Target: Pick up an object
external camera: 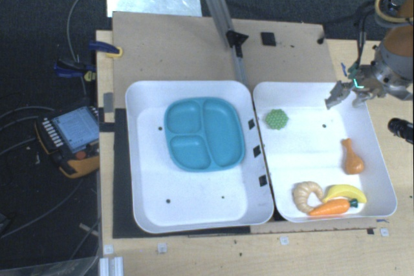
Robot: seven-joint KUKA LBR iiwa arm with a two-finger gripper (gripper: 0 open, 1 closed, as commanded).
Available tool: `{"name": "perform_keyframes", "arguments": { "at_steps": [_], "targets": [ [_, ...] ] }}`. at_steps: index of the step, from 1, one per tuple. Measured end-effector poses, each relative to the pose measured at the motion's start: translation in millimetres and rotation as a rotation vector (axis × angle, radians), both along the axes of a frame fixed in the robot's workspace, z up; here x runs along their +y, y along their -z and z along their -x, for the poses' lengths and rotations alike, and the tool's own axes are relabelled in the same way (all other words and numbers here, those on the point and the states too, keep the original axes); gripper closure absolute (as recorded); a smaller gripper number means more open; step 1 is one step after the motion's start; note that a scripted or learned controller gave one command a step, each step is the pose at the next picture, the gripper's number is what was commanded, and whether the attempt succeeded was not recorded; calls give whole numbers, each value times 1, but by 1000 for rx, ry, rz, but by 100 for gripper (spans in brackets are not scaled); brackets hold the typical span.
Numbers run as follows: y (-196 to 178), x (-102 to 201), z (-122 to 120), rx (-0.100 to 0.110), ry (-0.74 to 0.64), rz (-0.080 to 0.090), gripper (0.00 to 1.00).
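Carrot [329, 207] and banana [345, 192] lie untouched while the gripper [345, 95], spread wide and empty, hovers above, needing a descent.

Both bins [194, 216] were white. The divided plate [204, 134] was light blue, the small ball [277, 119] speckled green, the drumstick [352, 158] orange-brown, the banana [346, 192] yellow, the carrot [330, 207] orange, the croissant [306, 193] tan.
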State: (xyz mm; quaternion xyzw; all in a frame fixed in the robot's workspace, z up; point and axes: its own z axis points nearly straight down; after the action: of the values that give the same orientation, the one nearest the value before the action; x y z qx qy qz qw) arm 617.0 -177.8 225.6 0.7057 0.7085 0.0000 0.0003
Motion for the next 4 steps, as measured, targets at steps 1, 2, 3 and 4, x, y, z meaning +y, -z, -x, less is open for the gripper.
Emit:
{"name": "perform_keyframes", "arguments": {
  "at_steps": [1,2,3,4],
  "targets": [
    [-1,0,0,-2,0,0,0],
    [51,-10,-4,2,3,0,0],
    [110,-9,-12,3,-1,0,0],
    [141,-9,-13,-3,-1,1,0]
  ]
}}
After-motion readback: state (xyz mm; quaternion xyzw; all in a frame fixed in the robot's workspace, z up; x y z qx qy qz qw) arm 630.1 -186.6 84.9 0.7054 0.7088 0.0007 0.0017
